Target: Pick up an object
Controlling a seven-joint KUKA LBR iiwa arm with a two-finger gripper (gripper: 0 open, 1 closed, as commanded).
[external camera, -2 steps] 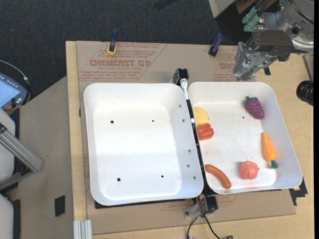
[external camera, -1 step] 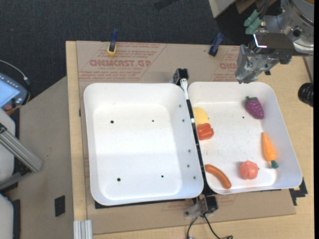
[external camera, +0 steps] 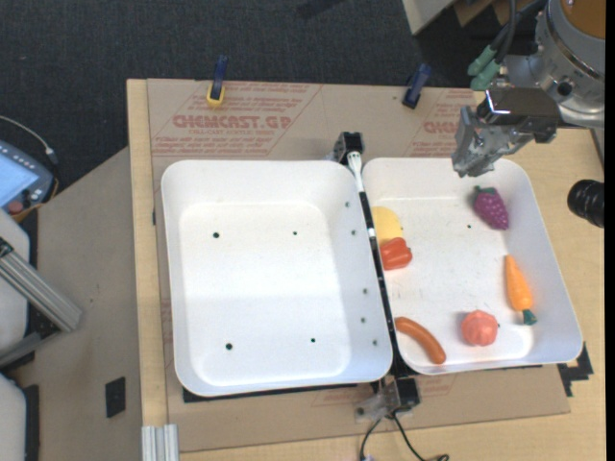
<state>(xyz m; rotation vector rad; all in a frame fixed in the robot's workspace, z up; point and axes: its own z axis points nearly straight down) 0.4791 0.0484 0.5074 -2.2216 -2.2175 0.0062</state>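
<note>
The right bin (external camera: 437,185) holds several toy foods. A purple grape bunch (external camera: 490,207) lies near its far right corner. An orange carrot (external camera: 518,287) lies along the right side. A pink strawberry (external camera: 479,327) and an orange-red sausage (external camera: 421,340) sit near the front edge. A yellow piece (external camera: 386,223) and a red pepper (external camera: 395,254) rest against the left wall. My gripper (external camera: 471,164) hangs above the bin's far edge, just up and left of the grapes, with nothing seen between its fingers.
The left bin (external camera: 259,286) stands beside the right one, on a cardboard sheet (external camera: 288,113). A yellow-blue clamp (external camera: 218,84) and a blue clamp (external camera: 416,85) grip the sheet's far edge. A black knob (external camera: 587,200) stands right of the bins.
</note>
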